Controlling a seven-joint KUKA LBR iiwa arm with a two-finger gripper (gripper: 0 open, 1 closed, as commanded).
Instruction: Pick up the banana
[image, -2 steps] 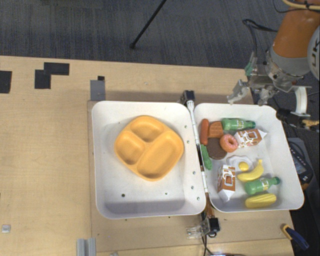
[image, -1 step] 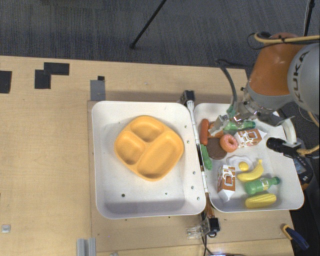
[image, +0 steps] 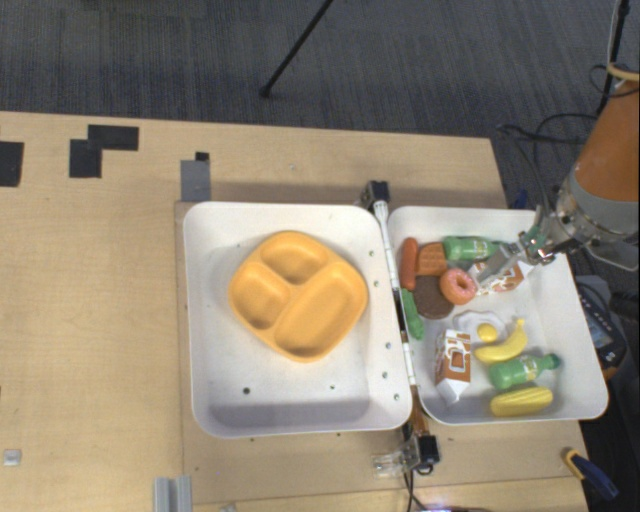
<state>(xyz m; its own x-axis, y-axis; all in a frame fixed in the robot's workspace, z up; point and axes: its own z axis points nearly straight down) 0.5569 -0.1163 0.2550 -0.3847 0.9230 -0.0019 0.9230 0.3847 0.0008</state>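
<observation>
Two white bins (image: 200, 300) sit on a wooden bench (image: 90, 330); hand (image: 505, 262) state unclear.

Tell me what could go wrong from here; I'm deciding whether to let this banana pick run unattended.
The banana lies packed against a green bottle and a white carton, so the fingers may hit or grab a neighbour. The gripper sits among other toys near the pink donut and could drag them along. A yellow corn cob nearby could be mistaken for the banana.
</observation>
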